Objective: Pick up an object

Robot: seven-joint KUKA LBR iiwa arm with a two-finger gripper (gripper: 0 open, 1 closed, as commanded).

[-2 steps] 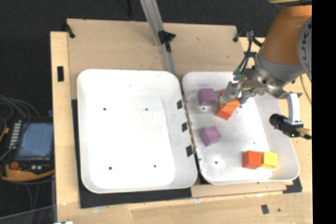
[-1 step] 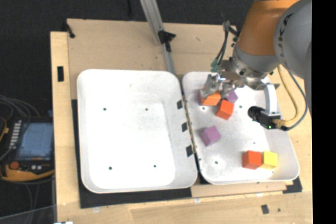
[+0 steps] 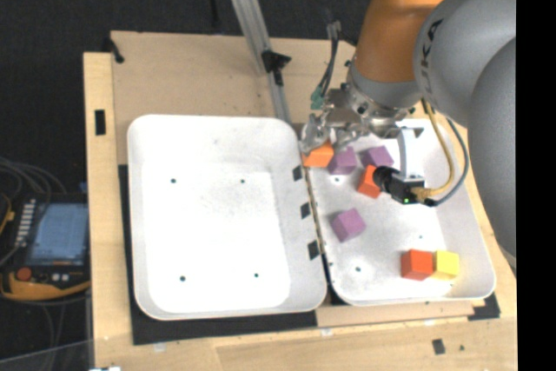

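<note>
My gripper (image 3: 316,137) hangs over the far left corner of the right bin (image 3: 391,287), under the orange wrist band. An orange block (image 3: 319,157) lies right below its tip, against the bin's left wall; whether they touch is unclear. Beside it sit two purple blocks (image 3: 345,160) (image 3: 378,155) and a red-orange block (image 3: 368,183). Another purple block (image 3: 348,224) lies alone mid-bin. An orange cube (image 3: 418,264) and a yellow cube (image 3: 447,263) sit together near the front right corner.
The left bin (image 3: 208,213) stands next to the right one, the two rims meeting in a ridge (image 3: 314,221). A slanted metal pole (image 3: 252,22) rises behind the bins. A black cable fitting (image 3: 404,185) hangs from the arm over the blocks.
</note>
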